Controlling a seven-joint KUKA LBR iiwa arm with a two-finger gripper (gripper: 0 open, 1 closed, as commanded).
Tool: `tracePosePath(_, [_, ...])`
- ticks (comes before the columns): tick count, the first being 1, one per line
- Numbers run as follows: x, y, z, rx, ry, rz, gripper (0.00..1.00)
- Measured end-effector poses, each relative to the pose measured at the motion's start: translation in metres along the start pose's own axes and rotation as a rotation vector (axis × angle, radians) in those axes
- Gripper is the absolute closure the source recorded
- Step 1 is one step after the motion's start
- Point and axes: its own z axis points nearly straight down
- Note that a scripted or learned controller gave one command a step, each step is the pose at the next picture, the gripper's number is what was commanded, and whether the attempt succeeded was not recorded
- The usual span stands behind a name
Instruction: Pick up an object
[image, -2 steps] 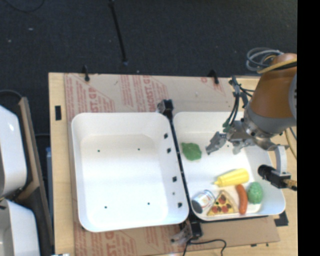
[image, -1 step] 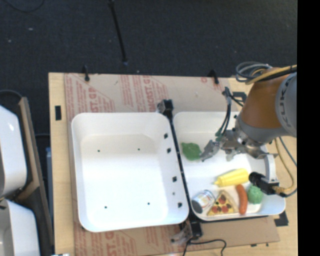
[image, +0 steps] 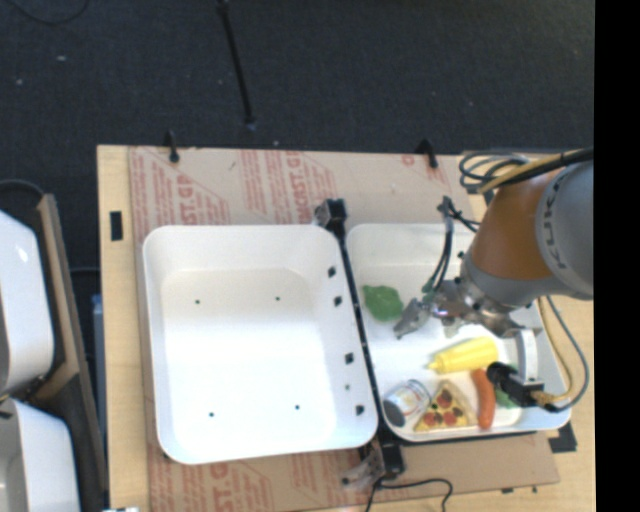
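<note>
**A:** Where does the gripper (image: 412, 320) sit right now?

**B:** Inside the right bin (image: 400, 240), near its middle. Its metal fingers (image: 408, 323) look spread apart with nothing between them, so it is released and holds nothing.

**A:** What is nearest to pick?

**B:** The green object (image: 381, 299), just beside the fingertips at about ten o'clock from them. The rest lies toward the bin's lower half: a yellow corn-like piece (image: 465, 353) at four o'clock from the gripper, an orange carrot-like piece (image: 485, 398) and a pizza-slice toy (image: 442, 407) at five o'clock, and a small metal can (image: 405, 401) near six o'clock, close to the divider.

**A:** How should the step go?

**B:** I'd judge the green one best: it lies alone, well apart from the cluster. Centre the fingers over it, keep them wide during descent, and close only once they straddle it. It sits near the divider wall, so a finger could catch there. The left bin (image: 250, 340) plays no part.
</note>
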Motion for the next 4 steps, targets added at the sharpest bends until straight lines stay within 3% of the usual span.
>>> tracePosePath(1, [0.0, -0.001, 0.031, -0.001, 0.0, 0.0, 0.0])
tracePosePath(2, [-0.001, 0.0, 0.019, -0.005, 0.0, 0.001, 1.0])
tracePosePath(3, [0.003, -0.002, -0.043, -0.009, -0.001, -0.001, 1.0])
tracePosePath(4, [0.003, -0.001, -0.079, -0.007, -0.001, -0.001, 1.0])
